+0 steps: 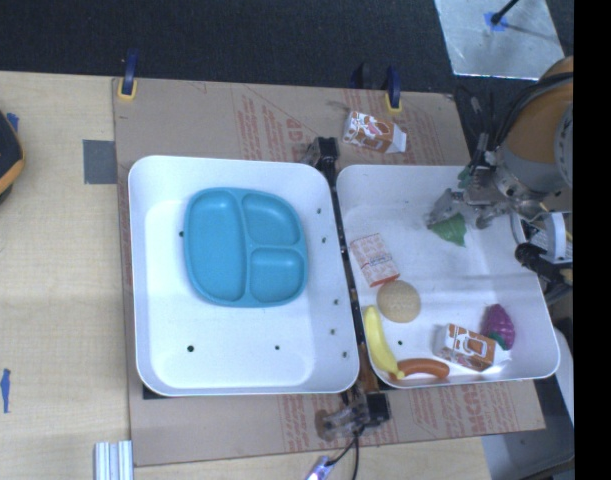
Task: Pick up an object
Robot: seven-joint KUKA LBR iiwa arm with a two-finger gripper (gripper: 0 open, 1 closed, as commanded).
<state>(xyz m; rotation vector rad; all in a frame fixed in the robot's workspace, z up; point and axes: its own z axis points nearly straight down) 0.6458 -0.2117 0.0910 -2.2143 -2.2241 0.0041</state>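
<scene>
No legible writing on the packets, gripper low in right bin far right part, green object just beneath fingertips, jaw state cannot be determined.

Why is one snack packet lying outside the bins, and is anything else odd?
One small packet lies on the cardboard behind the right bin, apart from the other items, so it looks strayed. Why it landed there can't be told. Nothing looks spilled or broken.
</scene>
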